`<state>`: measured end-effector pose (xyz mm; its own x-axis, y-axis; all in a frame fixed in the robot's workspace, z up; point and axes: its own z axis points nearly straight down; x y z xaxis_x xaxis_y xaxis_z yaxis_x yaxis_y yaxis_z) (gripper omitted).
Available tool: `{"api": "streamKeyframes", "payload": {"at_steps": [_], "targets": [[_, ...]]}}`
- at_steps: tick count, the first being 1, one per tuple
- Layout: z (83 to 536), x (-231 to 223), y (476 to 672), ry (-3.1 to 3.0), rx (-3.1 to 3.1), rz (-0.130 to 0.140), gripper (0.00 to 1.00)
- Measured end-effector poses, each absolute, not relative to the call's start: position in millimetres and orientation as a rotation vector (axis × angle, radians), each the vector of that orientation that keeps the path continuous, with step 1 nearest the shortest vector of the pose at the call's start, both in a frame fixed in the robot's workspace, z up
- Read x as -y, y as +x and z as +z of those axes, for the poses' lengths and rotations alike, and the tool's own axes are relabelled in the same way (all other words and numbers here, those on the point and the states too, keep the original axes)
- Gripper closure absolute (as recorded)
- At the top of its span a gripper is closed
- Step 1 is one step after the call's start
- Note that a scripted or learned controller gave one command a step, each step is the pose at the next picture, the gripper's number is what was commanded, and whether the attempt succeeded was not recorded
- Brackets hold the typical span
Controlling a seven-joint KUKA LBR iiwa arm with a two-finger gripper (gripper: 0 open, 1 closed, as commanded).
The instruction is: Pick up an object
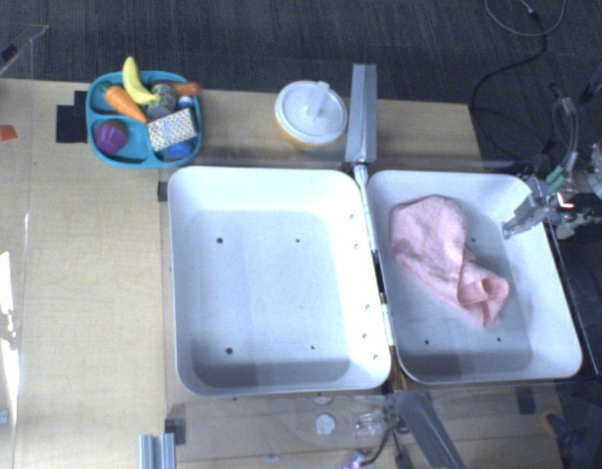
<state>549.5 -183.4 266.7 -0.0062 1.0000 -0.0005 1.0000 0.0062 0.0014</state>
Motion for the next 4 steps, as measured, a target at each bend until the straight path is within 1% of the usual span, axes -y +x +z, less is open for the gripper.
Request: {"api": "streamKeyframes", "payload": {"at_steps": [1, 2, 3, 4], "targets": [[158.1, 205.0, 604.4, 1.91, -2.491, 0.002, 0.0], [91.8, 176.8, 593.1, 1.693, -2.629, 0.01, 0.0], [92.0, 125.7, 582.7, 1.474, -2.751, 0.011, 0.0], [92.1, 125.9, 548.6, 1.507, -2.73, 0.014, 0.0]]}}
